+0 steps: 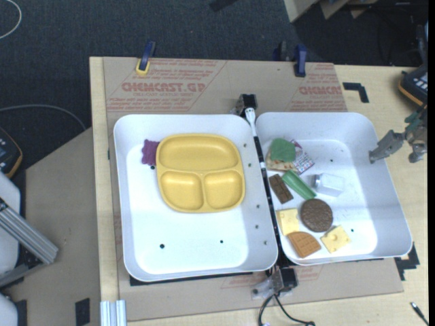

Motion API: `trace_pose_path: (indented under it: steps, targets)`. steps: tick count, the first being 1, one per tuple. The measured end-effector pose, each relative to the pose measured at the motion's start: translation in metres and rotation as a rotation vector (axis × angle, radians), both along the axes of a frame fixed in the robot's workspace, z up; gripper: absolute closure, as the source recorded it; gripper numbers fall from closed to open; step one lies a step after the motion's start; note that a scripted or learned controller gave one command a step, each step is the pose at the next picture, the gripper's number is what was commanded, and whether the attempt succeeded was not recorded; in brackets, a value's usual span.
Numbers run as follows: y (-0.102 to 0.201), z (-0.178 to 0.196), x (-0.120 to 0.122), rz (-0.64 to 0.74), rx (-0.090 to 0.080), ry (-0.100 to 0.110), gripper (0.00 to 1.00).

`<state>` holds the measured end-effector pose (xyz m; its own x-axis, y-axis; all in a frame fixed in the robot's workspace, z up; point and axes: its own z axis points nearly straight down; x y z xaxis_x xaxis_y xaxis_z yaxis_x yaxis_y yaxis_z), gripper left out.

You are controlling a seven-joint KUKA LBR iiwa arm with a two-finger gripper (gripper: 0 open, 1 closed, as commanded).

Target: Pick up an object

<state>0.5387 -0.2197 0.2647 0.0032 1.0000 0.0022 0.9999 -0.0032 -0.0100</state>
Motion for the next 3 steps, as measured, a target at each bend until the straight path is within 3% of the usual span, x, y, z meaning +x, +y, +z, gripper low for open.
trace_pose_path:
  steps: [1,3]
  targets:
    - [0.0,0.006,0.002,0.003,-0.003,-0.011,0.0]
    - [0.002,-0.109,-0.006,0.002,0.001,-0.003,0.0]
